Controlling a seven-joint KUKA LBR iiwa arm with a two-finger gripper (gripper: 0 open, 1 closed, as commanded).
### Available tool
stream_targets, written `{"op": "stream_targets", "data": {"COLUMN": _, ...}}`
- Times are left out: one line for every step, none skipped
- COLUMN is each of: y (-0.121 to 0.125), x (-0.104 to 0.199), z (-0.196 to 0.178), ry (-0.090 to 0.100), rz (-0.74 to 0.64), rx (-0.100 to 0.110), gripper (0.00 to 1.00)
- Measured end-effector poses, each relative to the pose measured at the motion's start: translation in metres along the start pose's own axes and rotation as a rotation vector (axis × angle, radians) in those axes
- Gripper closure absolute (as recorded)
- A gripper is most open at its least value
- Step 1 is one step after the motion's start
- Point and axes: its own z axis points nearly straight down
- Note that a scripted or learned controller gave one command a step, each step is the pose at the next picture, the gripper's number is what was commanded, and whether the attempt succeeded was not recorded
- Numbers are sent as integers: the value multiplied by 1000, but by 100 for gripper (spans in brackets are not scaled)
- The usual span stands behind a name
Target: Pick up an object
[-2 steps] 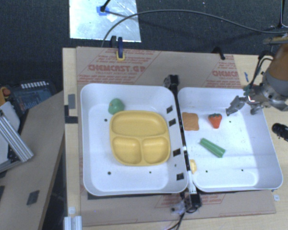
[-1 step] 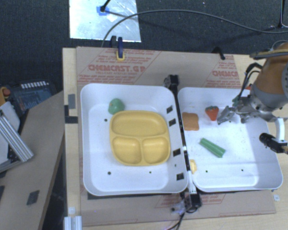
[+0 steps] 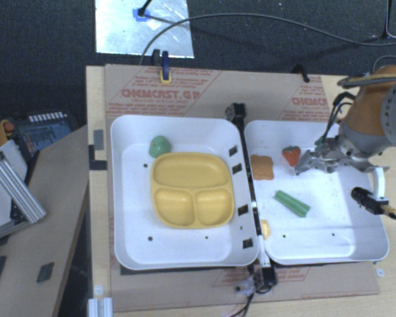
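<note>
Strawberry: a small red strawberry (image 3: 291, 155) with a green top lies in the right bin (image 3: 343, 246), toward its far wall and left of the middle.
Gripper: the gripper (image 3: 302, 166) sits low over the right bin, just to the right of the strawberry and pointing leftward at it; its metal tips are near the fruit, but whether they touch it cannot be told, and nothing is seen between them.
Finger state: cannot tell whether the tips are apart or together.
Arm: the grey arm (image 3: 376, 121) with its orange band comes in over the right edge of the right bin, to the right of the strawberry.
Bread slice: a tan bread slice (image 3: 262, 168) lies flat just left of the strawberry, near the wall shared with the other bin.
Green piece: a long green piece (image 3: 292, 203) lies slantwise on the bin floor, nearer the viewer than the strawberry and apart from it.
Yellow bit: a small yellow thing (image 3: 265, 229) rests against the left wall of the right bin, well nearer the viewer than the strawberry.
Left bin: the left bin (image 3: 135, 243) stands well left of the strawberry and holds a yellow divided tray (image 3: 189, 189) with three compartments.
Green ball: a round green object (image 3: 160, 146) lies at the tray's far left corner, touching or almost touching its rim.
</note>
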Motion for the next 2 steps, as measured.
{"op": "stream_targets", "data": {"y": 1, "x": 0, "z": -13, "ry": -2, "rz": -2, "rx": -5, "gripper": 100}}
{"op": "stream_targets", "data": {"y": 10, "x": -2, "z": -76, "ry": -2, "rz": 1, "rx": -7, "gripper": 100}}
